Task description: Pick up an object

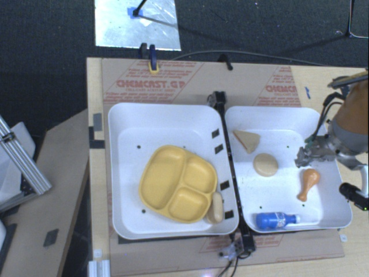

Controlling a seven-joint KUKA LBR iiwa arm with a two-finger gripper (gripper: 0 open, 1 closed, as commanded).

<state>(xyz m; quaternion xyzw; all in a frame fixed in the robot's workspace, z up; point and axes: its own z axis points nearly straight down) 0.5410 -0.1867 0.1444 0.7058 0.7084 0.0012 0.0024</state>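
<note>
Nearest the camera, along the front wall of the right bin, lies a blue bottle on its side, cap pointing toward the bin's right wall. Behind it, close to the right wall, an orange drumstick-shaped toy rests with its rounded end uppermost in the view, and the gripper hangs just beside that end, at the bin's right wall. Whether its jaws stand apart or together I cannot tell; they are dark and small against the wrist. Nothing is seen between them. A round tan piece sits near the bin's middle and a tan wedge toward its back left corner. The left bin carries a yellow divided tray with a pale roll touching its front right corner. The arm enters over the right edge, wrist bent down toward the bin floor. For a clean pick the toy seems the likeliest target: centring over its thick end and closing across the narrow width, clear of the wall, should serve best.
</note>
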